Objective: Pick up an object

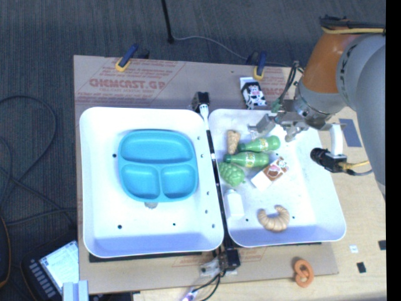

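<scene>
The gripper (280,123) hangs over the far part of the right bin (326,221), just above the pale green bottle (262,145); whether it is released or clenched I cannot tell. That bottle lies beside a darker green bottle (246,160), so a clean descent should centre on 1 bottle alone and close across its narrow width. The croissant (274,218), lying apart near the front, looks the easier target
</scene>
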`<state>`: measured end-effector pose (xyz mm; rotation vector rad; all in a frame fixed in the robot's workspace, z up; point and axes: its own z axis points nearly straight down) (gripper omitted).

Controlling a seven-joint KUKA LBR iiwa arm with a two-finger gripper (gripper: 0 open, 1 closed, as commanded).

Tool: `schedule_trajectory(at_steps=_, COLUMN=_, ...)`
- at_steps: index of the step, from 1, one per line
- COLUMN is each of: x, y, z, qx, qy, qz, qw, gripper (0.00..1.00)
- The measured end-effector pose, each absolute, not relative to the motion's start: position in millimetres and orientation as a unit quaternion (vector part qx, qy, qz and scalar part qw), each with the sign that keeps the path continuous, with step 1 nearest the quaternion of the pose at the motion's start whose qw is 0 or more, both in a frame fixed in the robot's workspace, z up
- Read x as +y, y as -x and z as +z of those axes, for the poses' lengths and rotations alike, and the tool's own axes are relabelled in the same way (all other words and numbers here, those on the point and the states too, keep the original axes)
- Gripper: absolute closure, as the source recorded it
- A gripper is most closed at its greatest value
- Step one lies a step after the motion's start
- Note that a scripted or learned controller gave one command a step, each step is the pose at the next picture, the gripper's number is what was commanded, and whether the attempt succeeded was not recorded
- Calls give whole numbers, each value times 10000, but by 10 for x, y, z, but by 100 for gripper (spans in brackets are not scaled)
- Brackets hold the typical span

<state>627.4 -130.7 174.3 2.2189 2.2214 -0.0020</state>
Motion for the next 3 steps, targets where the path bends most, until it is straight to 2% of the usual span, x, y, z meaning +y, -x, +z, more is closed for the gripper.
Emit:
schedule_trajectory(at_steps=1, x=-1170, y=-5886, z=1165, qx=7074, qy=-7068, qz=32, qw=83, gripper=0)
schedule_trajectory(at_steps=2, x=-1182, y=-5895, z=1271, qx=7074, qy=-7067, qz=33, qw=111, gripper=100)
schedule_trajectory(at_steps=3, x=-1182, y=-5893, z=1269, qx=7073, qy=-7068, qz=31, qw=109, gripper=0)
